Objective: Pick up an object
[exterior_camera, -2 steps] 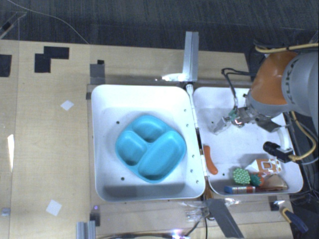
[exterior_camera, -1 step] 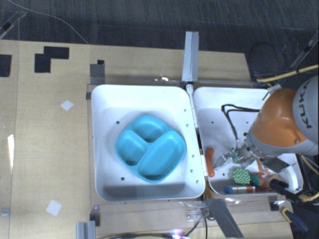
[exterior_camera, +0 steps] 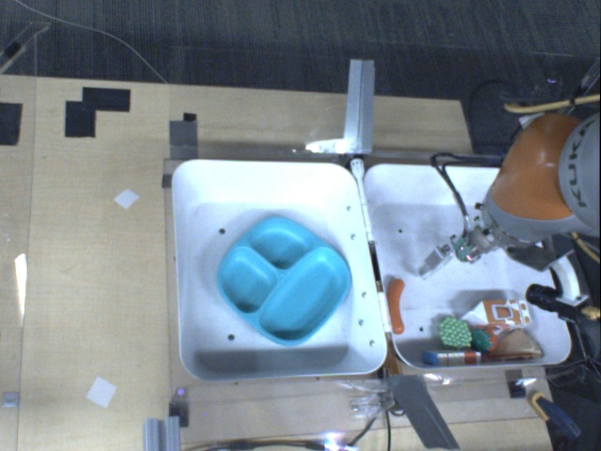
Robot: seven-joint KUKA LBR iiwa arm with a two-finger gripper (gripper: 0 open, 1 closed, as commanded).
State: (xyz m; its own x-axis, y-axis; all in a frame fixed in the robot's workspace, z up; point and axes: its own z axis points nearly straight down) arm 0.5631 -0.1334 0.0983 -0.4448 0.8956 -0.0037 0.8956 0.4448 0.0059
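Jaws (exterior_camera: 434,263): hang over bare floor of the right bin (exterior_camera: 413,200), nothing between them; open or closed cannot be told.
Nearest object: orange carrot-shaped piece (exterior_camera: 395,305), lying against the divider, apart from the jaws.
Further objects: green knobbly ball (exterior_camera: 455,331), marker (exterior_camera: 453,356) and small printed carton (exterior_camera: 505,313), crowded in the near corner.
Left bin (exterior_camera: 192,252): holds a blue divided tray (exterior_camera: 284,278).
Risk: a descent here likely closes on nothing; in the corner, crowding could make the grip slip.
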